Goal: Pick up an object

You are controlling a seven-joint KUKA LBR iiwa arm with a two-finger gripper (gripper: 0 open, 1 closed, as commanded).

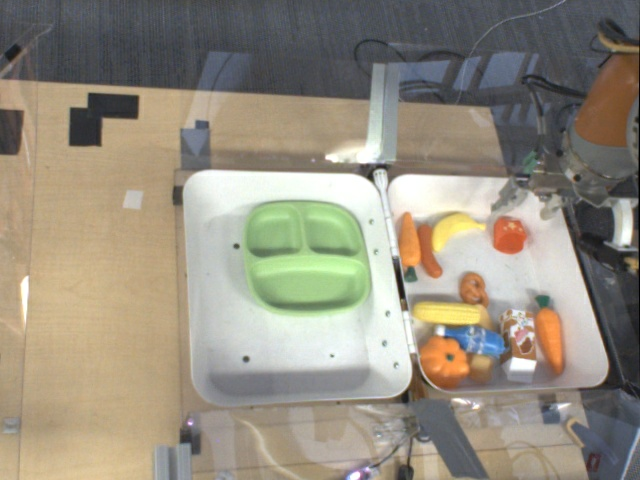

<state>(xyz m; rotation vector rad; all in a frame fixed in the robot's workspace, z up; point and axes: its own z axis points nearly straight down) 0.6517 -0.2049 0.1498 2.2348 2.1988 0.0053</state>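
- Just below the hand, spread open and holding nothing: red pepper.
- Judged light, stiff, slick plastic; pinch across its middle.

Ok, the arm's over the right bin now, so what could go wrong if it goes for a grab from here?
The pincer sits near the bin's far wall, so a descent there may clip the rim. The closest item, the red pepper, is small and rounded and could slip out. At the front, the pumpkin, corn and blue bottle crowd together, so fingers might nudge neighbours.
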